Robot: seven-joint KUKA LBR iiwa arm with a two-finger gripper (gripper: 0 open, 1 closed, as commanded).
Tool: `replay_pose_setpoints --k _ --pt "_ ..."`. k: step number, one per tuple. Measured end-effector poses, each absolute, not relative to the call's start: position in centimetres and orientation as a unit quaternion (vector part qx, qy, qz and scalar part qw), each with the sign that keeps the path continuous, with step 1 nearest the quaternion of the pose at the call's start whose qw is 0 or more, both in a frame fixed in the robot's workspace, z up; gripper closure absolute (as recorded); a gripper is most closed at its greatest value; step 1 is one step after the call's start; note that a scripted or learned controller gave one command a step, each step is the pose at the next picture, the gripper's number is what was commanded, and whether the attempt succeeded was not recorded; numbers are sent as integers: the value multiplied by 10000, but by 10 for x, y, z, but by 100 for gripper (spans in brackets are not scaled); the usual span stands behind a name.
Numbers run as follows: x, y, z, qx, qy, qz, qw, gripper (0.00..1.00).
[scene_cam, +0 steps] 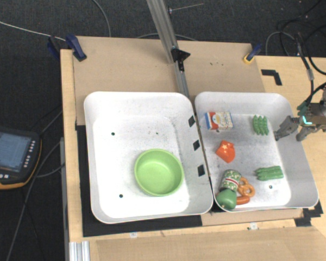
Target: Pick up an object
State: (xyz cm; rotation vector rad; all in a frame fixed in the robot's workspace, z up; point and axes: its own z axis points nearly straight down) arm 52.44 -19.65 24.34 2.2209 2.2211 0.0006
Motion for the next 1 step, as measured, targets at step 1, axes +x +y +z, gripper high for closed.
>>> replay_pose_setpoints --k 1 --pt "524 -197 243 7071 7071 2 3 0"
